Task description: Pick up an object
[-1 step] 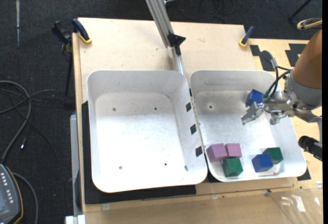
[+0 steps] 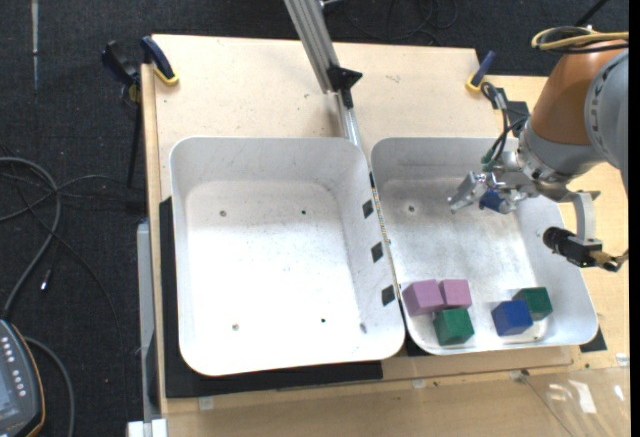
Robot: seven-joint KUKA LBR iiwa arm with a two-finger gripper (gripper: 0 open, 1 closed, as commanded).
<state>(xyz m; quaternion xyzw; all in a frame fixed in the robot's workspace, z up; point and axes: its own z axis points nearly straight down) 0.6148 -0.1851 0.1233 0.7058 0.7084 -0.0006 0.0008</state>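
The gripper [image 2: 470, 193] hangs over the upper part of the right bin [image 2: 420, 160], its metal fingers pointing toward the bin's middle, and nothing sits between them; whether they stand apart or together I cannot tell, since they are small and seen at a slant. All the candidate objects lie well apart from it, gathered along the bin's near edge: a pale purple block [image 2: 424, 297] touching a second purple block [image 2: 456, 292], a green block [image 2: 453, 326] just below and against that pair, and further right a blue block [image 2: 511, 316] touching a smaller green block [image 2: 536, 301] close to the bin's curved corner. The left bin [image 2: 200, 165] lies beside it on the counter [image 2: 260, 85]. The task looks barely begun, since no object is lifted. The main risk, as I judge it, comes from the crowding: the blocks touch one another, so a finger coming down on a seam could land on top of a neighbour or push the cluster aside instead of straddling one piece (the purple pair leaves no visible gap at all). The blue and green pair sits near the sloping wall, where a finger could strike the rim or the block could slide up the curve. A grasp that catches only a corner would likely let the block twist out on the lift.
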